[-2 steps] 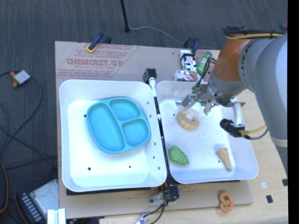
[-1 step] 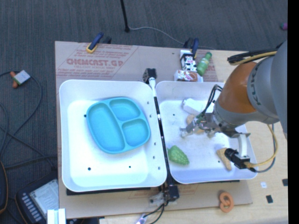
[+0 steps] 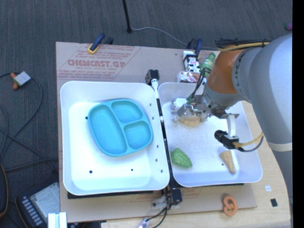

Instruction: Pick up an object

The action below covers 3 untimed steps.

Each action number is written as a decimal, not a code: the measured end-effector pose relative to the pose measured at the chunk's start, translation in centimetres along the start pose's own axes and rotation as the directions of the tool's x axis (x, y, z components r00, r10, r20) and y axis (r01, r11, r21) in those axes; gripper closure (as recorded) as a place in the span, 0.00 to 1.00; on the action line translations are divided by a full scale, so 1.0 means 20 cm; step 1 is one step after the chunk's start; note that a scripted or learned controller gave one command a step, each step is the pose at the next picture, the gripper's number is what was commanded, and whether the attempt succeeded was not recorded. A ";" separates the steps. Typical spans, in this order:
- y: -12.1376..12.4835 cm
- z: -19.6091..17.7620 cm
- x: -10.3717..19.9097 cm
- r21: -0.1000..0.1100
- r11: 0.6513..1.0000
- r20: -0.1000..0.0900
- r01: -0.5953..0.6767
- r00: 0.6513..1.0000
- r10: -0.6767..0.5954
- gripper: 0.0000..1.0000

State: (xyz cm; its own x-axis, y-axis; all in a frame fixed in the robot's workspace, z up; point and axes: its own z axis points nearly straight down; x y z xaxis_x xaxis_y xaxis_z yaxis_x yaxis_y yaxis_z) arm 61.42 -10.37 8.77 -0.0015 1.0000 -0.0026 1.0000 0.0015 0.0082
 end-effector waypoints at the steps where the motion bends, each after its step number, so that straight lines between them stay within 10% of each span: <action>1: 0.00 -0.06 -0.01 -0.003 1.000 0.003 0.000 1.000 0.000 1.00; 2: 0.28 -0.49 0.37 0.005 1.000 -0.002 0.002 1.000 -0.002 1.00; 3: -0.34 -0.75 0.67 0.009 1.000 -0.003 0.000 1.000 0.000 1.00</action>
